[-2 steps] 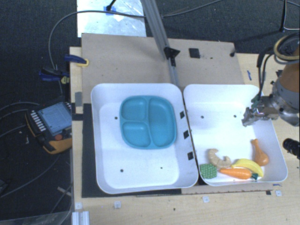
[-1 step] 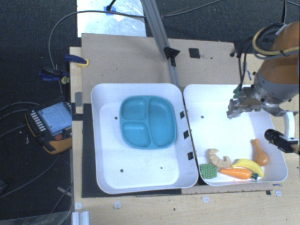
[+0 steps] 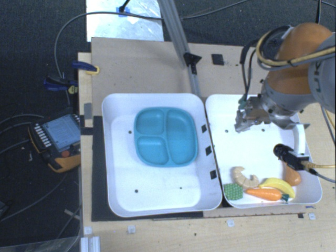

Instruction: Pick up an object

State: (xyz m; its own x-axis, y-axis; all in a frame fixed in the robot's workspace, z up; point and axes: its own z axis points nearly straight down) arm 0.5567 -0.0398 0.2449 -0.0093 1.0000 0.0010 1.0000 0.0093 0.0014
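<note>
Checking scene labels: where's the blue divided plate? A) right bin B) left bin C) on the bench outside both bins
B: the blue divided plate lies in the left bin, while the carrot and banana sit in the right bin.

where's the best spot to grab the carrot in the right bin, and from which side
Probably the carrot's thick orange middle, coming straight down from above, fingers closing across its width. It lies flat along the bin's near wall, with the banana tight behind it, so sideways approaches look blocked.
</note>
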